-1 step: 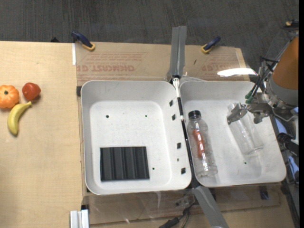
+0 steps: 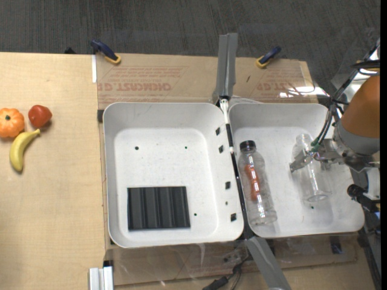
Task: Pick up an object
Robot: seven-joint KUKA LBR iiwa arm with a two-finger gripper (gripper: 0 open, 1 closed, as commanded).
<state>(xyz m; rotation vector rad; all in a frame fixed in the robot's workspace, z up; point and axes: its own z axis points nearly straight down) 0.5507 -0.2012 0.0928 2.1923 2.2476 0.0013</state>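
- Arm enters from right, cut off by frame edge; orange band visible, upper links out of frame.
- Gripper low over right bin; fingers hard to read against the white floor, cannot tell if spread or closed.
- Clear glass, see-through and faint, directly at the gripper; grasp unclear.
- Clear plastic bottle, red label, lying along right bin's left side, apart from the gripper.
- Left bin: dark ribbed block at near-left.
- Bench left: orange fruit cut by edge, red fruit, banana.
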